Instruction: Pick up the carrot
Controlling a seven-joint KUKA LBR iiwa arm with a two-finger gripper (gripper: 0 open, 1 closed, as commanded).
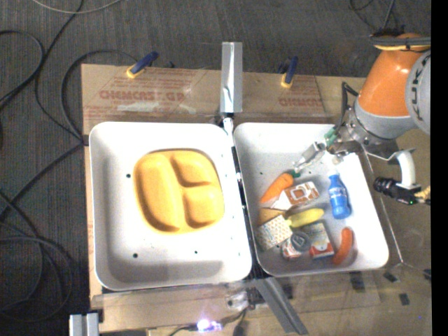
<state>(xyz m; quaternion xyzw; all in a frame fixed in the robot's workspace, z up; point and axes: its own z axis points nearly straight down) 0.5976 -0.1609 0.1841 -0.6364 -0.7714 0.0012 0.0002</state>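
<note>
Highest up, at right: arm (392,89) with orange band, reaching over right bin (273,145), gripper (308,158) just up and right of carrot (277,187), not touching it; open or closed, not possible to tell. Carrot lying slanted near middle of right bin, just beside packet (302,193), above banana (306,218). Yellow tray (180,190) in left bin (112,159).
</note>
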